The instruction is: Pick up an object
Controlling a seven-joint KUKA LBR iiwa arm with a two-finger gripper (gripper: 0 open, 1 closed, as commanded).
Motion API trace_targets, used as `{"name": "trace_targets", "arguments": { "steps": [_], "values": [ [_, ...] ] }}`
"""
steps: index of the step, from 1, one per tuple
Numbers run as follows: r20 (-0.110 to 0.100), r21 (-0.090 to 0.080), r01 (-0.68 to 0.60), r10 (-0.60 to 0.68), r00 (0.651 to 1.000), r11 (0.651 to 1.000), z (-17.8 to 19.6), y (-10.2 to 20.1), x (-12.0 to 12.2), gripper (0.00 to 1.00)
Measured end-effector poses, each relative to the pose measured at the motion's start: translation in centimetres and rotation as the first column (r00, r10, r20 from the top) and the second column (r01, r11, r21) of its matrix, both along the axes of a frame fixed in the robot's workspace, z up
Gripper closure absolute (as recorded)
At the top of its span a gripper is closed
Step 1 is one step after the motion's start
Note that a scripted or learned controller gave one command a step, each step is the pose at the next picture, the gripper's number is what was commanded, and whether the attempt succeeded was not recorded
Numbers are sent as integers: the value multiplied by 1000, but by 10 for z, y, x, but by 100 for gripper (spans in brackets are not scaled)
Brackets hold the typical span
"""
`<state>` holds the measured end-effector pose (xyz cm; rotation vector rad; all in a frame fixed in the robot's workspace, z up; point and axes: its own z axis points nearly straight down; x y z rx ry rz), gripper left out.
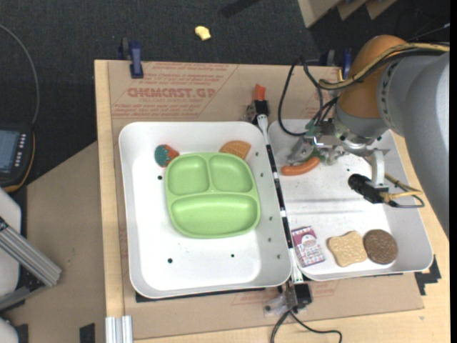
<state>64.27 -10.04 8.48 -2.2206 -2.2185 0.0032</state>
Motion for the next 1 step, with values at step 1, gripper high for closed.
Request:
{"name": "trace_targets", "arguments": {
  "steps": [1],
  "values": [
    [4,-2,-2,2,1000,1000,11,0,2,100]
  ]
}}
